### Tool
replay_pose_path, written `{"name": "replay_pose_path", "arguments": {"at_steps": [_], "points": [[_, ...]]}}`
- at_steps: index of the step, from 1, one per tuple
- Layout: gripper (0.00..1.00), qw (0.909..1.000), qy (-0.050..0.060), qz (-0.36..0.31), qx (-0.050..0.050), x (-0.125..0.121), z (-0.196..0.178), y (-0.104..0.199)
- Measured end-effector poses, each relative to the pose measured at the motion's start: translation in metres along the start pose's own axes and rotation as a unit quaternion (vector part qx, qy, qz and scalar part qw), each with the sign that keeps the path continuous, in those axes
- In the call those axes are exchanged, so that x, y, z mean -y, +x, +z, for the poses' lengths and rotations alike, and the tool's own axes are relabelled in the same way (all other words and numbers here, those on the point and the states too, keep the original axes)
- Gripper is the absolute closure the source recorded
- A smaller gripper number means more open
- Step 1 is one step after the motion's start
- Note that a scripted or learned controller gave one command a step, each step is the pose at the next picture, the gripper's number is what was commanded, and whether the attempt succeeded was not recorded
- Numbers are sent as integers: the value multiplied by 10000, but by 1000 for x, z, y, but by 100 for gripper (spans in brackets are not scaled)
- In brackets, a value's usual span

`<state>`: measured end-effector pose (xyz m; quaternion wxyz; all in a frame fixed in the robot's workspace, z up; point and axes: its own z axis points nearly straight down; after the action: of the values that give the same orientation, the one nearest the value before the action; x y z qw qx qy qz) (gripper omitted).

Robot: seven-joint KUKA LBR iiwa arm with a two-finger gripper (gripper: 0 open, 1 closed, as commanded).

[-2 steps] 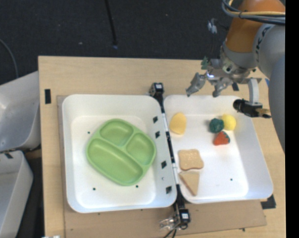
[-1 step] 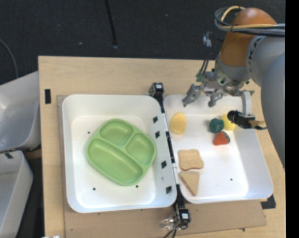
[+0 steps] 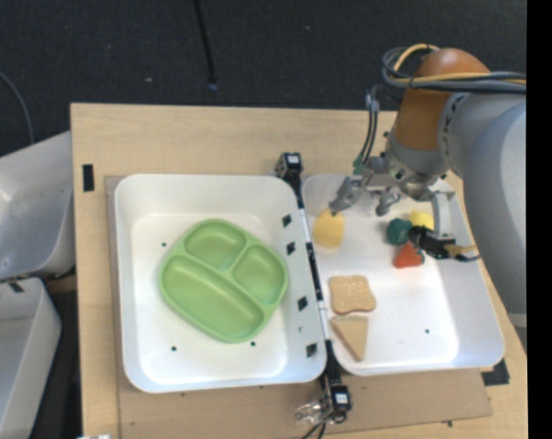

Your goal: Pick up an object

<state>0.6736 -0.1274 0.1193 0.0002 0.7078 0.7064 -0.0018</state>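
A rounded yellow toy fruit (image 3: 329, 230) lies just below the open, empty claw (image 3: 366, 197), in the right white plastic bin (image 3: 459, 332). Farther from the claw in this bin: one green-and-red toy (image 3: 404, 243), one tan toast slice (image 3: 352, 294), one tan wedge (image 3: 352, 336). The left white bin (image 3: 139, 350) holds one green divided plate (image 3: 223, 279). Both bins rest on the wooden tabletop (image 3: 175, 135).

Right bin (image 3: 459, 337) has open floor in its lower right corner. The yellow lump (image 3: 329, 230), green and red pieces (image 3: 404, 243), and two bread slices (image 3: 351, 311) crowd the rest. Left bin (image 3: 130, 245) is mostly taken by a green divided plate (image 3: 223, 280).
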Motion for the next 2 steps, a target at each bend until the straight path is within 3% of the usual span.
{"name": "replay_pose_path", "arguments": {"at_steps": [1, 2], "points": [[0, 10000, -9, 5, 1, 0, 18, -1], [100, 10000, -33, 8, 6, -1, 5, -2]]}}
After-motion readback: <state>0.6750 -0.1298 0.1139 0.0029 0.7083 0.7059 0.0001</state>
